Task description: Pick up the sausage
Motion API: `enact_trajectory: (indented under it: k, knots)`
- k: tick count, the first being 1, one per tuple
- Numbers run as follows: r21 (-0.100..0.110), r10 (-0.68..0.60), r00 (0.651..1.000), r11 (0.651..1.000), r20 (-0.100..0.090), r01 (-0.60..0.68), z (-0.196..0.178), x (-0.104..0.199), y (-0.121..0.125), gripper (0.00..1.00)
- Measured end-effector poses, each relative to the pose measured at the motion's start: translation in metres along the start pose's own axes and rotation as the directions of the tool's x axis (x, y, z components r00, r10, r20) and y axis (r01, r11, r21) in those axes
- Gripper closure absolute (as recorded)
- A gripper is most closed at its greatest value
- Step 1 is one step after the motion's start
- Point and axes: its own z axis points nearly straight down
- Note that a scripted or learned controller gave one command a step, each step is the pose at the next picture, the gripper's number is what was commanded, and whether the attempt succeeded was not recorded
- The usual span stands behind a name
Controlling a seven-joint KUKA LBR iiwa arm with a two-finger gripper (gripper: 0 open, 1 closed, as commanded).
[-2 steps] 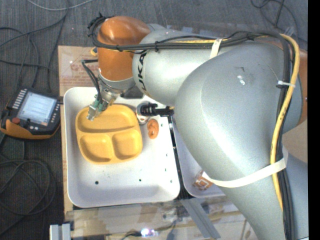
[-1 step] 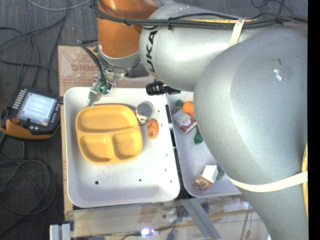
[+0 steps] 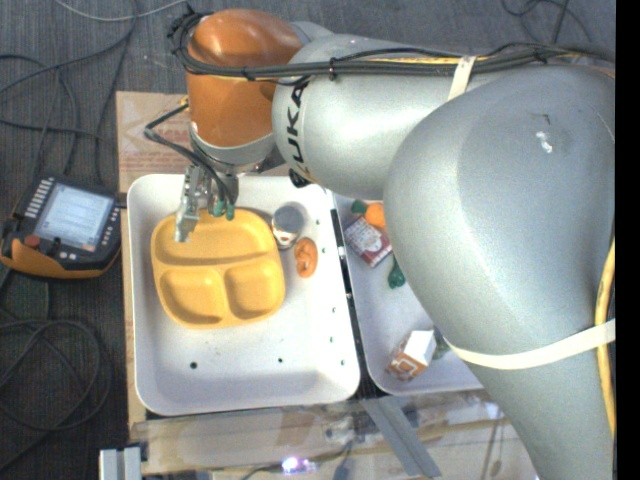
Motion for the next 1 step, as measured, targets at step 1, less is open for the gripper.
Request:
enact_trajectory:
  k: [1]
  knots:
    - [-0.002, -0.430, 0.903, 0.903, 0.003, 0.430, -0.0429, 0.0033, 0.0003, 1.00]
